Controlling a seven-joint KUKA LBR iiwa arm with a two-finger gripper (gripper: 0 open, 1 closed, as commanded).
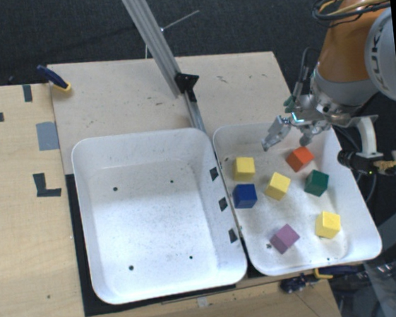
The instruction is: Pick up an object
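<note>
The right bin (360, 239) holds several small cubes: a yellow one (244, 167), a blue one (244, 196), another yellow one (278, 185), an orange-red one (299, 158), a green one (316, 182), a purple one (284, 238) and a third yellow one (328, 224). My gripper (291, 133) hangs over the bin's far part, just above and left of the orange-red cube. Its fingers are spread apart with nothing between them.
The left bin (89, 202) lies beside the right one, sharing a middle rim. A slanted metal post (160, 48) rises behind the bins. A blue and yellow clamp (54, 77) lies on the bench at the far left. The orange arm (353, 51) comes in from the upper right.
</note>
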